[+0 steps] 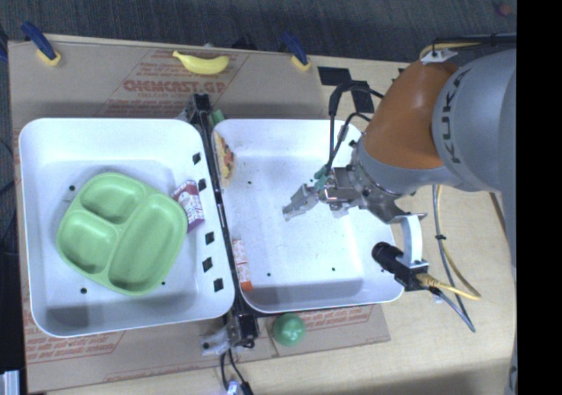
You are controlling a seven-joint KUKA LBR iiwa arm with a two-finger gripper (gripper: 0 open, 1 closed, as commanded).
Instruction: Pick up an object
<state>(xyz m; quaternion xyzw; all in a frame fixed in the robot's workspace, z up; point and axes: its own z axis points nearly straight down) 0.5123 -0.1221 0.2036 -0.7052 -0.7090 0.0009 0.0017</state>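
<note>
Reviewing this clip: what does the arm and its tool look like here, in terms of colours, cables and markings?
The arm is grey with a broad orange band and dark lettering on the casing. The tool is a slim metallic grey assembly. Thin dark cables loop along it, a black fitting hangs below the wrist, and yellow cable trails off beside it.

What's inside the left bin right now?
The left bin holds a green divided plate and, at the plate's right, a small dark-red packet. Anything under the plate is covered.
</note>
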